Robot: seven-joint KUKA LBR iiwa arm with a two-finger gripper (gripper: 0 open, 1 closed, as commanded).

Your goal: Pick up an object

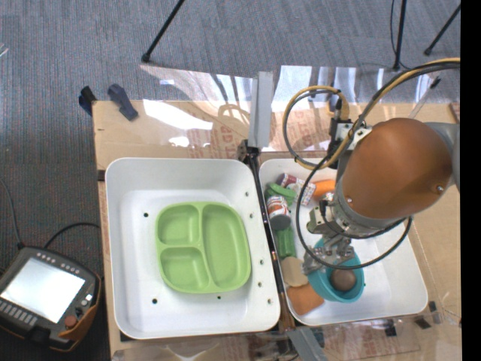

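My gripper (328, 256) hangs low in the right bin (398, 292), under the arm's orange band, right over a teal bowl (340, 286) with a brown ball (344, 279) in it. Left of it lie a green item (285, 241), a small can (278, 207), a tan piece (294, 273) and an orange piece (304, 299). An orange object (325, 187) and a red-and-white packet (291, 180) sit at the bin's far end. The wrist hides the fingers.
The left bin (128, 201) holds a green three-compartment plate (203, 247). Cables loop above the right bin. A tablet-like pendant (45, 292) lies on the floor at the lower left. Tripod legs stand behind the bench.
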